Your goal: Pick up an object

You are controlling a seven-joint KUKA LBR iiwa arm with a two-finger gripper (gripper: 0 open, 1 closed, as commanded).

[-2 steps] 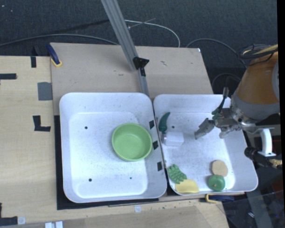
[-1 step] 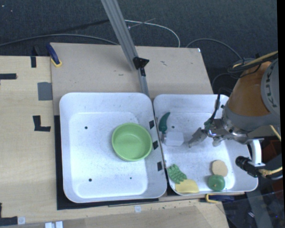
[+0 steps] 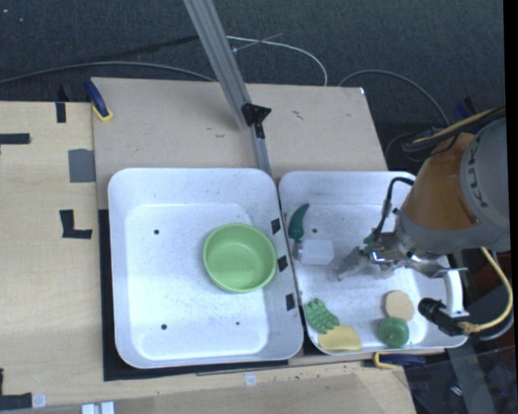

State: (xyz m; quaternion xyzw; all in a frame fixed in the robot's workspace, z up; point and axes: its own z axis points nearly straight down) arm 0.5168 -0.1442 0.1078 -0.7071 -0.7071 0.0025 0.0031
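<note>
In the right bin (image 3: 352,186) my gripper (image 3: 344,266) hangs low over the middle of the floor, pointing left. Just left of it lies a small pale block (image 3: 316,248), and a dark green curved piece (image 3: 298,218) lies beyond that near the bin's left wall. Along the front sit a green leafy piece (image 3: 319,313), a yellow piece (image 3: 340,338), a round green object (image 3: 393,330) and a tan round object (image 3: 399,305). I see nothing held in the gripper.
A light green bowl (image 3: 239,257) stands in the left bin (image 3: 140,197), close to the wall shared by the two bins. A grey pole (image 3: 224,59) slants down from the top to the bins' back edge. The arm's orange band (image 3: 441,195) overhangs the right bin's right side.
</note>
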